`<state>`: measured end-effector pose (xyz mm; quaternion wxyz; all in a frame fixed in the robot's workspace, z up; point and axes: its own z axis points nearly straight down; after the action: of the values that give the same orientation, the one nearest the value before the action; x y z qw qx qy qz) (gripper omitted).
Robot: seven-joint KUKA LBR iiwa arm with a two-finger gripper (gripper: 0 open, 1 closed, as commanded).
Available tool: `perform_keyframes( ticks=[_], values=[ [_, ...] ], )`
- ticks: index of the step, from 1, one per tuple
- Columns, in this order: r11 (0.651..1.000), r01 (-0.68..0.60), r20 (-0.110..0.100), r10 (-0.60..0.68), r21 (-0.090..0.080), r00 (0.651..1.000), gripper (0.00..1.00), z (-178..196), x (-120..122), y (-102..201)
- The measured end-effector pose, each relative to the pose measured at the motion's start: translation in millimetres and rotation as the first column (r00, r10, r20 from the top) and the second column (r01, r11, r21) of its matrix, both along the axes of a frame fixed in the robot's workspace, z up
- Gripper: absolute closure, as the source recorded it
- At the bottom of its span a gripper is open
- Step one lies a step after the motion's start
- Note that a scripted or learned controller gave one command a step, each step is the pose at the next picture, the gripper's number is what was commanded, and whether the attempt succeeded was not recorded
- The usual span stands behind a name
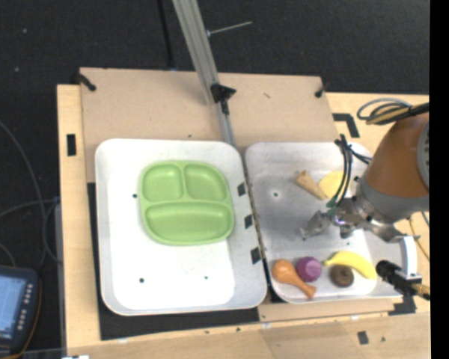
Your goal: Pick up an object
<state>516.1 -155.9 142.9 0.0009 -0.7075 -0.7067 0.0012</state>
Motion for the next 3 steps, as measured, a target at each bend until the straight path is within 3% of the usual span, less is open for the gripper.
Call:
perform_keyframes(
  ticks=[1, 2, 3],
  values=[
    [1.0, 0.001, 0.003, -0.001, -0.001, 1.0, 0.0, -43.4, 0.2, -1.0],
    [1.0, 0.008, 0.008, -0.008, -0.002, 1.0, 1.0, -30.8, 1.6, -2.7],
    [1.0, -0.002, 0.011, 0.002, -0.003, 1.0, 1.0, 32.5, -0.8, -4.4]
  ],
)
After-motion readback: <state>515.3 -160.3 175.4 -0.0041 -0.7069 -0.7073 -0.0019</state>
